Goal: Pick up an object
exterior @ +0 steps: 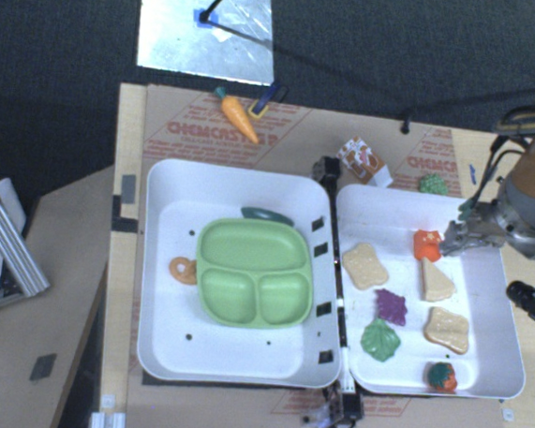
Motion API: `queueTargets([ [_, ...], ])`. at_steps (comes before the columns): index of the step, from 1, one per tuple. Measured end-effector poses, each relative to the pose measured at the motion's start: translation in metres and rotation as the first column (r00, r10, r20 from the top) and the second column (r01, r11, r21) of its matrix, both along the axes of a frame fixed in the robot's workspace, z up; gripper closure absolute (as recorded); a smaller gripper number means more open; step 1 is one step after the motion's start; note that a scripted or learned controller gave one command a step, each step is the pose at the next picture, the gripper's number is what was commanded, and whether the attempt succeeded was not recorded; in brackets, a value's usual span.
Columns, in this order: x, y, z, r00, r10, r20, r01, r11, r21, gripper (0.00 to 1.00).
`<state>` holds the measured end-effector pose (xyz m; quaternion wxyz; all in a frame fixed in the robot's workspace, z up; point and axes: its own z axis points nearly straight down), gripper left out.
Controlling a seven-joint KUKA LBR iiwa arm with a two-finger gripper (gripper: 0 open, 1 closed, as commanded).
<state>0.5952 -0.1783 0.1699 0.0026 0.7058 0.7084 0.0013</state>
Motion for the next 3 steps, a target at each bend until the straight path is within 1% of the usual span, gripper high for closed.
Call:
queueTargets([
  [1,0.001,0.0,0.053,1.0,0.001,-0.001,-0.001,1.0,0.0,1.0],
  [2,-0.004,0.057,0.064,1.0,0.006,-0.004,-0.006,1.0,0.004,1.0],
  [3,-0.011,0.109,0.051,1.0,0.003,-0.005,-0.003,1.0,0.003,1.0],
])
